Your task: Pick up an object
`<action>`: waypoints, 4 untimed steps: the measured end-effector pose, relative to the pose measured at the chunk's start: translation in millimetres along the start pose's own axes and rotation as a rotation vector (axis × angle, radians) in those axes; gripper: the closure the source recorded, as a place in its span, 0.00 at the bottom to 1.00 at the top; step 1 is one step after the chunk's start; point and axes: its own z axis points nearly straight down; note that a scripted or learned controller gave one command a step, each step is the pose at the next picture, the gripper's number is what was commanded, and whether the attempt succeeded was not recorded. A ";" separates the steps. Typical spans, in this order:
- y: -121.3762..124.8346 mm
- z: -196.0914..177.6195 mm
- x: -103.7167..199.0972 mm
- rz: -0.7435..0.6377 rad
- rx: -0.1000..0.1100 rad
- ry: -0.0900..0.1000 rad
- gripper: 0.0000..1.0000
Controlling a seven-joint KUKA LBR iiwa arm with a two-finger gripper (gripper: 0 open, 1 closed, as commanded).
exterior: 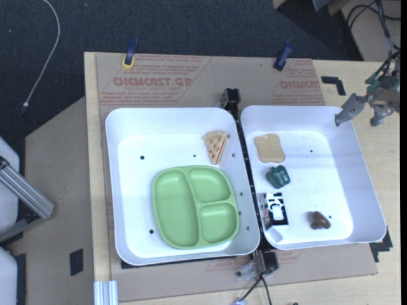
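- Nearest the camera, the green divided plate (194, 206) lies in the left bin (127, 170); a waffle-like wedge (215, 146) sits behind it.
- Pickable things sit in the right bin (356, 164): tan slab (269, 147), teal piece (278, 176), black-and-white card (276, 209), small brown lump (319, 220).
- Pincer (365, 110) hangs beyond that bin's far right corner, holding nothing; I cannot tell how far it is spread.
- Risks, as I judge them: the flat card against the wall may slip; the small lump may roll off.

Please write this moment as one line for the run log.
gripper: above right bin's far right corner, holds nothing | right bin: toast slice, green pepper, brown piece | left bin: green divided plate, waffle wedge
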 end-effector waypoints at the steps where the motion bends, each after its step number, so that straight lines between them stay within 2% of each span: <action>1: 2.2 -8.0 1.0 -0.004 -0.013 -0.003 0.00; 2: 1.0 34.9 -1.3 -0.003 -0.007 -0.001 0.00; 3: -1.7 95.7 0.2 -0.003 -0.009 -0.001 0.00; 4: 8.0 144.0 1.6 -0.005 -0.008 -0.001 0.00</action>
